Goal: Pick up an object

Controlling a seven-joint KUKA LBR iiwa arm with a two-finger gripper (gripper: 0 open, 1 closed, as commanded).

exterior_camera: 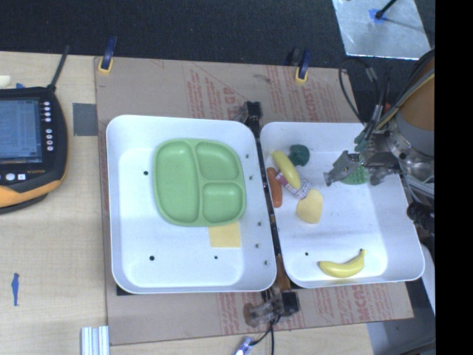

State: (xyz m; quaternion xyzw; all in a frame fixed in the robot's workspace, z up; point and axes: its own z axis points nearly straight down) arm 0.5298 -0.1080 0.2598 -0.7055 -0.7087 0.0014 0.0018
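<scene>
**Robot hand hovers over green item in right bin**

The hand (353, 170) of the grey arm reaches in over the right edge of the right bin (384, 228), low above a small green object (358, 174) partly hidden beneath it; whether it is spread or pressed together cannot be told. Near the bin's left wall lie a yellow banana (287, 168), an orange carrot-like piece (276, 189), a dark green round item (298, 154) and a pale yellow chunk (310, 206). A second banana (342, 265) rests near the bin's front edge. In the left bin (133, 257), a green divided plate (199, 181) sits at centre with a yellow square slice (225, 236) just beside its front rim. A control pendant (28, 148) lies at the tabletop's left edge.
</scene>
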